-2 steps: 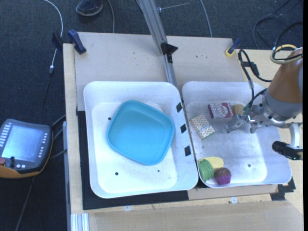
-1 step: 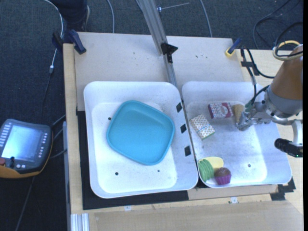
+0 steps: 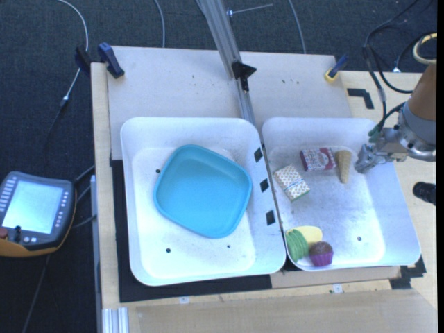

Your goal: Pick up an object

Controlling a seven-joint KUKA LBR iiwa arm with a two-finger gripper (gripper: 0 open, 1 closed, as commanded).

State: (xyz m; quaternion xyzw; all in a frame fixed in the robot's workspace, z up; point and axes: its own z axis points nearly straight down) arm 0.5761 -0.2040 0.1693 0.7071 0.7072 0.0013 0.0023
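Over the right bin [image 3: 388, 207], my pincer [image 3: 365, 161] is hovering beside the cone [image 3: 343, 165]; grip unclear, nothing lifted.

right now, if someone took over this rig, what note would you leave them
Gripper: at the right bin's upper right, just right of the cone; nothing seen between its fingers, and open or shut is unclear.
Right bin: red packet and cone at the top, patterned box left of centre, green, yellow and purple toys at the near left corner.
Left bin: blue plate.
Done: nothing lifted yet.
Left: grasp one object and raise it; the cone is nearest.
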